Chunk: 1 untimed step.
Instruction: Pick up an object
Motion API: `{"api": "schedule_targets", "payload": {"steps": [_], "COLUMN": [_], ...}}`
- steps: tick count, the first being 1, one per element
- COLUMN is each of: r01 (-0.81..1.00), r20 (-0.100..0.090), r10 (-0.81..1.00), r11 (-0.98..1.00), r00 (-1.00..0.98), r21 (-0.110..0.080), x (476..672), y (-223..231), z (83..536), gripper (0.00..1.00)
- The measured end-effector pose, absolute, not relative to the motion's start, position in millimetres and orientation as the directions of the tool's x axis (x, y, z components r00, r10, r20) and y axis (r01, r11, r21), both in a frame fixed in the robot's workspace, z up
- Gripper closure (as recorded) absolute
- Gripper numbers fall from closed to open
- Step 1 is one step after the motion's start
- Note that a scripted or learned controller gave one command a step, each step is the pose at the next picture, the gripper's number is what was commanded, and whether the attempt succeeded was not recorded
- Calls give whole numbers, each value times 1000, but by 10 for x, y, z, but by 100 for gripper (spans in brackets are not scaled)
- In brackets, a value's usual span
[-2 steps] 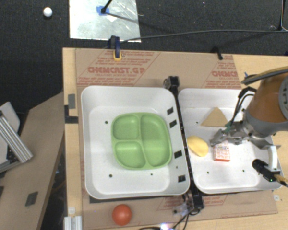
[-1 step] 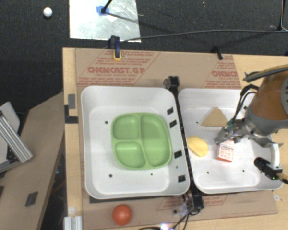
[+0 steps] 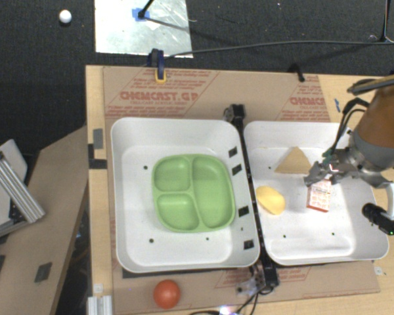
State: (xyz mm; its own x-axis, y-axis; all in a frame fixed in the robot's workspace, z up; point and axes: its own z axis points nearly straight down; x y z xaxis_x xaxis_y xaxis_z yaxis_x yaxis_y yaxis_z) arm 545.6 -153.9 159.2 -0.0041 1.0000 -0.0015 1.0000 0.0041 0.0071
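Now at the reach step: gripper (image 3: 320, 174) low over the small packet (image 3: 320, 196) in the right bin (image 3: 364, 245). Finger spread, cannot tell. Next, probably a short drop onto the packet and a firm close.

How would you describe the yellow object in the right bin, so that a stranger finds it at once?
Look at the right white bin. Near its left wall lies the yellow object, rounded and smooth. Its neighbours are a flat tan wedge and a small red-and-white packet; it alone is yellow.

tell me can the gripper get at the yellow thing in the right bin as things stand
Probably yes: the yellow thing lies apart from the card, open from above, and the gripper hangs close over the same bin.
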Motion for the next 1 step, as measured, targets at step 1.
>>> {"api": "schedule_targets", "payload": {"steps": [1], "r01": [1000], "r20": [-2], "r10": [1000], "r11": [4], "r00": [-4], "r21": [7], "x": [5424], "y": [-1586], "z": [2215], "gripper": [100]}}
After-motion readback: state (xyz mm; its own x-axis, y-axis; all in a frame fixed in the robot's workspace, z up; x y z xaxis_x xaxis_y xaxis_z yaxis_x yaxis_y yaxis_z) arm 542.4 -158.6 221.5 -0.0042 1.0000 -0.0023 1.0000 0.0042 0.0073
